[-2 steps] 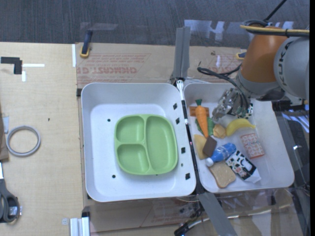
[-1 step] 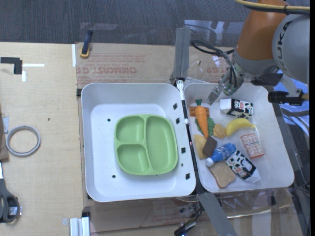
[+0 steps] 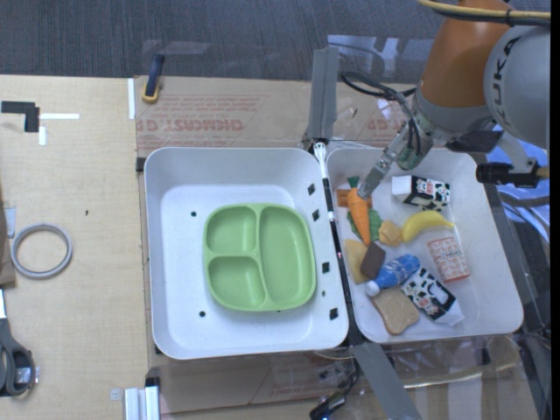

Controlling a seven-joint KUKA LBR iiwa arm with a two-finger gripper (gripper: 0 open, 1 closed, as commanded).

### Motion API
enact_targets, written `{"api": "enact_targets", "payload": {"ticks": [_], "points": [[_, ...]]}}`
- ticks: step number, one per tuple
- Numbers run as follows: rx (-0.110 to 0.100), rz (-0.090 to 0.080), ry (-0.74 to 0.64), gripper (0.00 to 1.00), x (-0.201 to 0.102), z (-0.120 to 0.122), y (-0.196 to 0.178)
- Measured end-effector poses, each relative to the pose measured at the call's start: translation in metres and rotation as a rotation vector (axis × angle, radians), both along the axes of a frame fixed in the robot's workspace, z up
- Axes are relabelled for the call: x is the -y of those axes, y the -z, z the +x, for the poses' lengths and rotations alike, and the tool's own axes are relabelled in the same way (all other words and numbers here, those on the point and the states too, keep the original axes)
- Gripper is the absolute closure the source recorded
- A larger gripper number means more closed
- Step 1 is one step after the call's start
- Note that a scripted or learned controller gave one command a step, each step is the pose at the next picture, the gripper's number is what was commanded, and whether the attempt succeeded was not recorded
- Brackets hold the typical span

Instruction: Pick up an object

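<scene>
1. So, far left on the bench (image 3: 79,322) there's a grey tape ring (image 3: 39,250) lying flat, well apart from both bins.
2. Left bin (image 3: 171,261) holds a green divided plate (image 3: 260,257), three compartments, sitting roughly in the middle.
3. Right bin (image 3: 490,296) has the clutter. The carrot (image 3: 358,213) is at its left side, near the wall between the bins, long axis running up-down in the view, green top end toward the far edge, orange tip pointing toward the near edge.
4. Close by it: a yellow banana (image 3: 426,224), a blue bottle (image 3: 395,272), a slice of toast (image 3: 395,311), and two black-and-white cartons (image 3: 429,191).
5. My gripper (image 3: 369,182) comes in from the right, angled down-left, its tip right at the carrot's top end. Can't tell how wide my fingers are, or whether they've got anything.
</scene>
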State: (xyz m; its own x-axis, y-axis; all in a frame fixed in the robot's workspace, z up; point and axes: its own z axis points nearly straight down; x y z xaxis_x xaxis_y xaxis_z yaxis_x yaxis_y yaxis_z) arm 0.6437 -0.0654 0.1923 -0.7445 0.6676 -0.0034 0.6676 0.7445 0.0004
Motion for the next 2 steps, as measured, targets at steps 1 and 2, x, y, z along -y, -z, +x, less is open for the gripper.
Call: {"api": "enact_targets", "payload": {"ticks": [1,2], "points": [[-0.001,0.0,0.386,0.0,-0.002,-0.001,0.001],[-0.003,0.0,0.324,0.0,0.035,0.008,0.062]]}}
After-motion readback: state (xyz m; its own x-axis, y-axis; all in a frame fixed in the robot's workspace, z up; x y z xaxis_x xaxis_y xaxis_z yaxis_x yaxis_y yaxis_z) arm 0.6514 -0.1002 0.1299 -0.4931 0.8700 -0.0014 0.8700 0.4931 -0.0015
